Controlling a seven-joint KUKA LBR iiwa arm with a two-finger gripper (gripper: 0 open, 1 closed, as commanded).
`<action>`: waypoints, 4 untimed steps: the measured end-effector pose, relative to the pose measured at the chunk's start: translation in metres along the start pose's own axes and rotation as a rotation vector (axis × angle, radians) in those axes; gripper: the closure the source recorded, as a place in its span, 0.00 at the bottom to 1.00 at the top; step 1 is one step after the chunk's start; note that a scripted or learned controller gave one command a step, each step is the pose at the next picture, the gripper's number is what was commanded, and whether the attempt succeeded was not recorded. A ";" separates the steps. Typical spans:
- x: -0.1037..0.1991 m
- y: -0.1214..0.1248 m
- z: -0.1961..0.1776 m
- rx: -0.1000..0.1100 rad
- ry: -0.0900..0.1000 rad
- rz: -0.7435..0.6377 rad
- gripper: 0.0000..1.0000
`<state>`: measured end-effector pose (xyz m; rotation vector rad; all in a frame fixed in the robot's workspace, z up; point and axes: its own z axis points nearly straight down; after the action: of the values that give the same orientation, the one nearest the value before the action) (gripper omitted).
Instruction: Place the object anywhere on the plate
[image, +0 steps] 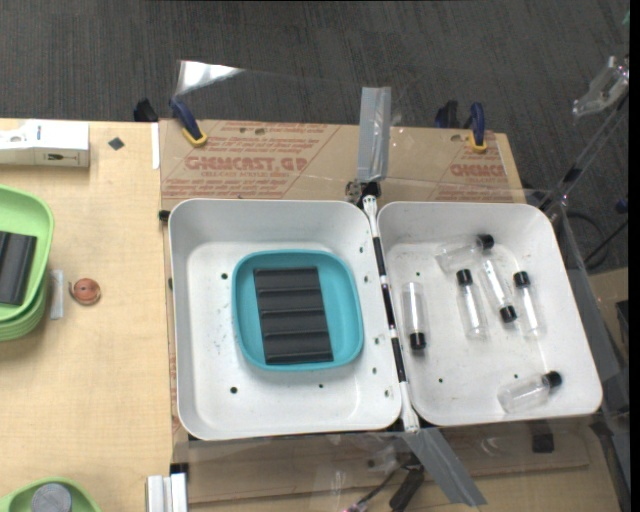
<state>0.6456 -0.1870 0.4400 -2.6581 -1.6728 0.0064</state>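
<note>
A teal square plate (348, 300) lies in the middle of the left white bin (200, 300), with a black ribbed block (292, 314) resting on it. Several clear plastic vials with black caps lie scattered in the right white bin (440, 390). One vial (412, 312) lies near that bin's left wall. Another vial (526, 391) lies by the front right corner. A loose cluster of vials (494, 285) sits at the bin's upper middle.
A cardboard sheet (260, 160) is clamped behind the bins. On the wooden table to the left are a green tray (30, 215), a white box (45, 143) and a small round orange piece (86, 291).
</note>
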 end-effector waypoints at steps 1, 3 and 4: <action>0.000 0.000 0.000 0.000 0.000 0.000 0.00; 0.000 0.000 0.000 0.000 0.000 0.000 0.00; 0.000 0.000 0.000 0.000 0.000 0.000 0.00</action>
<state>0.6456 -0.1870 0.4400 -2.6581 -1.6728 0.0064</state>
